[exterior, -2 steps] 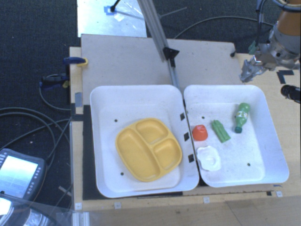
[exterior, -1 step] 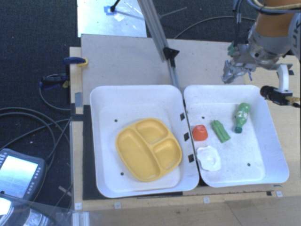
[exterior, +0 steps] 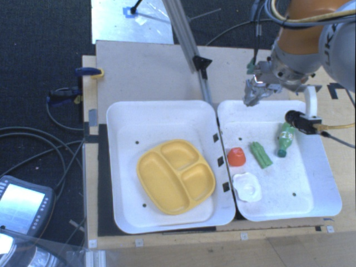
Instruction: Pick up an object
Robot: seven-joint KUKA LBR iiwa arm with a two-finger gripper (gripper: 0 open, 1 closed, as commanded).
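My gripper (exterior: 251, 98) hangs over the far left corner of the right bin (exterior: 322, 204), well above its floor, with nothing seen between its fingers. In that bin lie a small green bottle (exterior: 285, 139) at the right, a green oblong piece (exterior: 260, 154) in the middle, a red-orange cup-like object (exterior: 236, 157) near the left wall, and a white lumpy object (exterior: 247, 186) toward the front. All of them lie in front of the gripper and apart from it.
The left bin (exterior: 125, 121) holds a yellow divided tray (exterior: 175, 176). A grey pole (exterior: 183, 26) slants across the back of the bench. Blue and yellow clamps (exterior: 89, 72) sit at the bench's left edge.
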